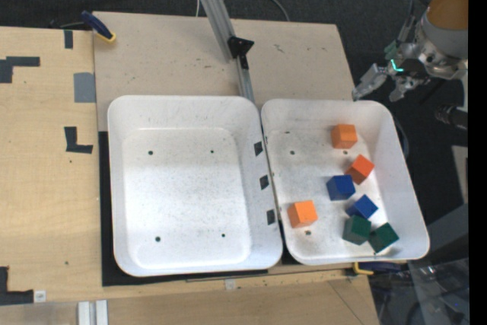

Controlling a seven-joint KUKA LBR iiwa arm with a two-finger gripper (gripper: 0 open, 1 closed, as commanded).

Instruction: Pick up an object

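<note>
The jaws (378,82) hang spread and empty just off the far right corner of the right bin (396,135), outside its rim and above the desk (297,65), with nothing between the two grey fingers.

Nearest to them inside that bin is an orange cube (344,135) by the far right wall, standing apart from its neighbours. Further toward the near edge sit a second orange cube (362,167) and a blue cube (340,186), touching or nearly so. Then comes another blue cube (364,206) crowded against two dark green cubes (356,229) (383,237) in the near right corner. A third orange cube (302,213) lies alone toward the bin's left wall. The left bin (122,125) holds no cubes.

Risks, as I judge them: coming down on the clustered cubes at the near right corner could wedge a finger onto a neighbour and shove the pile instead of closing round one piece. Cubes close to the right wall leave little room for the outer finger, which may catch the rim. Cubes turned at an angle may be squeezed on their corners and slip out on the lift. The two isolated orange cubes look like safer targets.
</note>
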